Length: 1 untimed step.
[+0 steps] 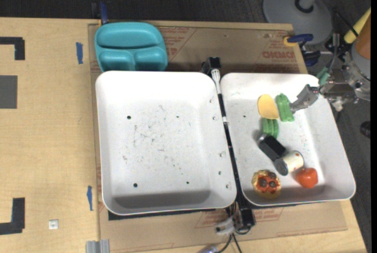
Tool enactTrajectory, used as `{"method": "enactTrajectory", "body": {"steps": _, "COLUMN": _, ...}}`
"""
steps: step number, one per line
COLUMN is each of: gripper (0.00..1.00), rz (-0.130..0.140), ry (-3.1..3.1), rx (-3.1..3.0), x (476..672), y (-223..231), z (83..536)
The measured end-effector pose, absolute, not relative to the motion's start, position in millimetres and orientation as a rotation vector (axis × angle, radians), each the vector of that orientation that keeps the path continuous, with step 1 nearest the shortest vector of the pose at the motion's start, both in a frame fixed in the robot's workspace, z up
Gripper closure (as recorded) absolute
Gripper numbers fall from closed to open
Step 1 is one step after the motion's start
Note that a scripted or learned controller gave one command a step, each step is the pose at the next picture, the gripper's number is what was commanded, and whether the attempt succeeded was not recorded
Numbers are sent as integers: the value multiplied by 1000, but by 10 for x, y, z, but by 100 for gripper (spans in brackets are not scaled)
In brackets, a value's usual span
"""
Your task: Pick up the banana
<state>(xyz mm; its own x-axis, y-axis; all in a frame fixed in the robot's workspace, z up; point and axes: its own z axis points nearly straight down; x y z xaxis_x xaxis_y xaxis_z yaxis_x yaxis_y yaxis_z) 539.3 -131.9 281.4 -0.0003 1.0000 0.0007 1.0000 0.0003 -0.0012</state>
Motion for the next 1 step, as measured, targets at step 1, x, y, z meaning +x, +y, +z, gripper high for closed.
{"method": "enactTrajectory", "body": {"steps": 1, "gripper": 0, "rz": 1, "ry": -2310, "rx": -2125, "x": 5105, "y": -571, "z": 2389}}
